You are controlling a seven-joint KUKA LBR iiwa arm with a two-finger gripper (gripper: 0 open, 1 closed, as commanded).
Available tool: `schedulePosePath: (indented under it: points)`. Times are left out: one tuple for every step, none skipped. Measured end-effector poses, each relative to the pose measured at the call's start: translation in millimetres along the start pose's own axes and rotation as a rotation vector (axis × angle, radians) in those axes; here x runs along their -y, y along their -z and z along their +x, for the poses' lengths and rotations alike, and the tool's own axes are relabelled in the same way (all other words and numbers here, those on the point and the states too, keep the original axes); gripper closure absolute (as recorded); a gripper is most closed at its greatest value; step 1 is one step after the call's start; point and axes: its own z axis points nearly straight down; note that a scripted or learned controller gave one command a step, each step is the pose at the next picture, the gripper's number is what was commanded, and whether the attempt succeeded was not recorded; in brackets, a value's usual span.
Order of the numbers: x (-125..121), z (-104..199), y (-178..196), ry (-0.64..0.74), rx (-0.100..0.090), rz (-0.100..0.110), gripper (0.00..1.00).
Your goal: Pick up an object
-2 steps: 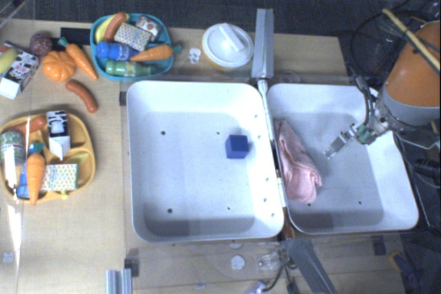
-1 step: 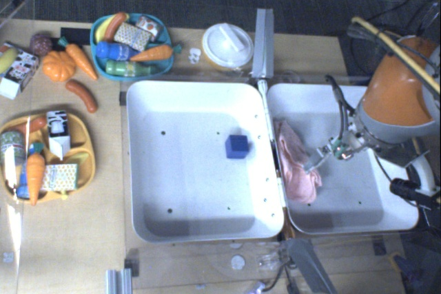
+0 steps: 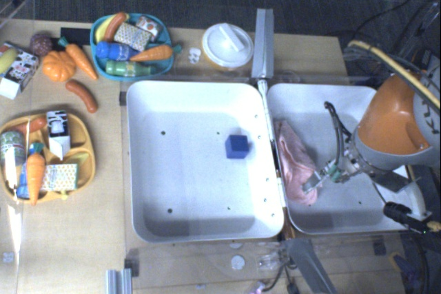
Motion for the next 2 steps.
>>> schedulePosePath:
  points:
    - [-37,-26,-28,-0.098,0.006,-0.010,0.00]
    - [-40,-27,-15,-0.095,0.013,-0.019,1.00]
